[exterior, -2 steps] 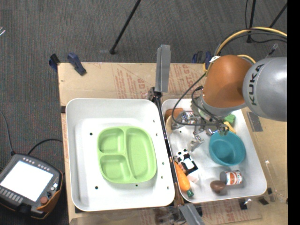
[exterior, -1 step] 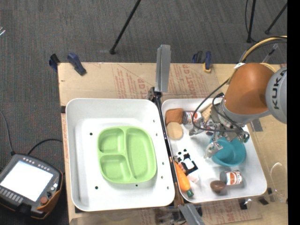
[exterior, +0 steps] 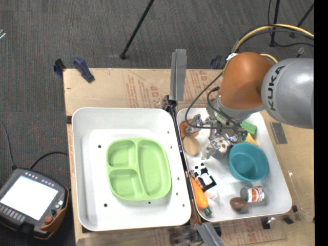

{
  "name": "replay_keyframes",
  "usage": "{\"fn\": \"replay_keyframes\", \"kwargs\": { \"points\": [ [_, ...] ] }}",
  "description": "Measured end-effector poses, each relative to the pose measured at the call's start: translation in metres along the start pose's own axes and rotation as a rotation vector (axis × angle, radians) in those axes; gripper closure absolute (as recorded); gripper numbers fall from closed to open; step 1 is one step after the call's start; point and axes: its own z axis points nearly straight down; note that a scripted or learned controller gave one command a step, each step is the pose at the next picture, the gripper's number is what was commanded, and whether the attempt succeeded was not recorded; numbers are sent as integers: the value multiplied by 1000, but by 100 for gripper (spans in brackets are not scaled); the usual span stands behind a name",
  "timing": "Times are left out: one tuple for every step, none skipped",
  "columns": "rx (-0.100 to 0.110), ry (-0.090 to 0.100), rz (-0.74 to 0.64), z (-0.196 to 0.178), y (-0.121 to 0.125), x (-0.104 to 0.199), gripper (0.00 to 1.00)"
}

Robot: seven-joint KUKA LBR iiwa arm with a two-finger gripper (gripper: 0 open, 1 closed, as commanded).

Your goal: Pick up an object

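My gripper hangs low over the upper middle of the right bin, under the orange band of the arm. Directly beneath it is a small multicoloured item, partly hidden by the gripper. Whether they touch is unclear. A tan round piece lies just left of the gripper, and a teal bowl sits just to its right. Also in this bin are a black-and-white toy, a carrot, a small can, a brown lump and a green block.
The left bin holds a green divided plate. A metal divider runs between the bins. A grey upright post stands behind them. A tablet lies on the floor at lower left.
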Motion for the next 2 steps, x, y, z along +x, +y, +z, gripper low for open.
{"fn": "replay_keyframes", "kwargs": {
  "points": [
    [-1,2,-23,4,-49,54,0],
    [1,4,83,5,-17,59,0]
  ]
}}
